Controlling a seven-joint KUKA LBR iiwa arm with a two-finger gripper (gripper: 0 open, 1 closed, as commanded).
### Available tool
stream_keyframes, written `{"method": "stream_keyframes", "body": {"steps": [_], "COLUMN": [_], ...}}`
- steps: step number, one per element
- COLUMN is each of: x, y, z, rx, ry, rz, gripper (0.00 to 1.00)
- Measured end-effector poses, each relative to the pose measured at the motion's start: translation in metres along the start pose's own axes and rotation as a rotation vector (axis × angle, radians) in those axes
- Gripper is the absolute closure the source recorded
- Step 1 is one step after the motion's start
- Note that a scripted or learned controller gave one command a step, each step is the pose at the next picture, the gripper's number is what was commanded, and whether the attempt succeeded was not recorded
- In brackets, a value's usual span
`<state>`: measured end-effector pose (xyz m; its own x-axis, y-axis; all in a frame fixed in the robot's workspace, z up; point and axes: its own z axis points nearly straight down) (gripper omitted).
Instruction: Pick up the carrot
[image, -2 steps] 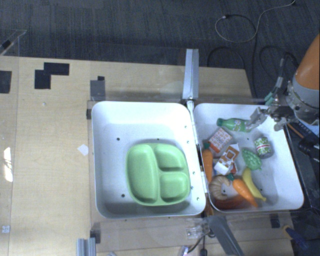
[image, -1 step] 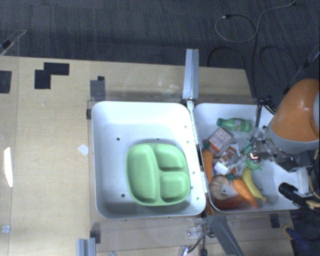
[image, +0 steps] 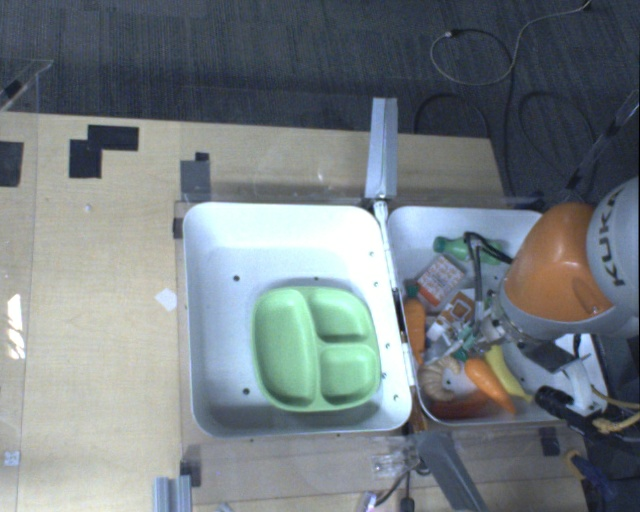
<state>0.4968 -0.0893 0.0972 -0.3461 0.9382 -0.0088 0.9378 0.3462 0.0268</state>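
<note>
A divided tray (image: 317, 347) lies in the left bin (image: 210, 300); the carrot (image: 414, 328) lies against the right bin's (image: 420, 225) left wall.

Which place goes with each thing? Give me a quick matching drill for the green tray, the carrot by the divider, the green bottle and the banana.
Things:
1. green three-compartment plastic tray
2. orange carrot
3. green plastic bottle
4. yellow banana

Places:
A. far end of the right bin, near its top wall
B. alone in the left white bin
C. right bin, along the wall next to the left bin
D. near end of the right white bin, just below the orange band of the arm

Pairs: 1-B, 2-C, 3-A, 4-D
</note>
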Motion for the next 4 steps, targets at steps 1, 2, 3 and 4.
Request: {"method": "stream_keyframes", "body": {"steps": [1, 2, 3, 4], "x": [0.001, 0.001, -0.007, -0.057], "y": [0.005, 0.004, -0.008, 0.07], "z": [-0.011, -0.011, 0.007, 0.011], "rx": [-0.009, -0.008, 0.011, 0.019], "ry": [0.0, 0.0, 0.007, 0.009], "rz": [-0.003, -0.003, -0.516, -0.23], "gripper": [1.0, 0.0, 0.0, 0.0]}}
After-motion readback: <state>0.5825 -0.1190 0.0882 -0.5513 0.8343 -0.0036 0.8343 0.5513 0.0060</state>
